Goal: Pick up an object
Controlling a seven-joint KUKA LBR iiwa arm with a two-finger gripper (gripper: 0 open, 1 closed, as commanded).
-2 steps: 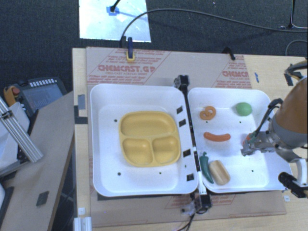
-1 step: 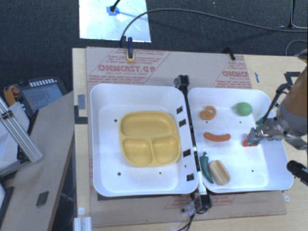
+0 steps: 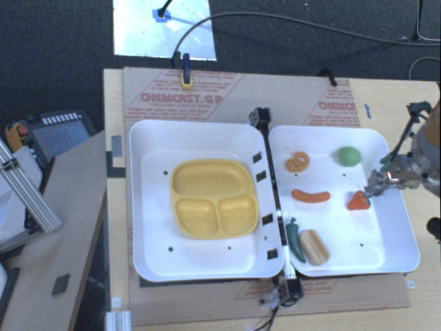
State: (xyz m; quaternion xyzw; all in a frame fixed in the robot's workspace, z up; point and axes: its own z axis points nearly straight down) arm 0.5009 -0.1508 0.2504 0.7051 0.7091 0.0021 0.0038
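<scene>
**Hand at right bin, beside red piece**

Desk (image 3: 114, 185) carries two white bins side by side. Left bin (image 3: 148, 154) holds a yellow divided tray (image 3: 212, 198), three compartments, lying flat near the bin's middle.

Right bin (image 3: 396, 243) holds six toy food pieces:
- orange pretzel (image 3: 298, 161), upper left, flat.
- green ball (image 3: 349, 156), upper right, near the back wall.
- sausage (image 3: 311, 196), centre; long axis runs left–right, nearly level.
- red piece (image 3: 357, 201), right of the sausage and apart from it; roughly triangular, its narrow end toward the upper right.
- green pepper (image 3: 294, 239), front left along the bin's inner wall; long axis runs near–far, tip leaning toward the front.
- tan bread roll (image 3: 314, 247), just beside the pepper, touching or nearly so; long axis slanted, upper-left to lower-right.

Hand (image 3: 375, 187) reaches in from the right edge, low over the right bin, its tip just beside the red piece's upper right. Cannot tell whether it touches the piece, nor whether it is apart or together; detail is too small. Nothing seen held.
</scene>
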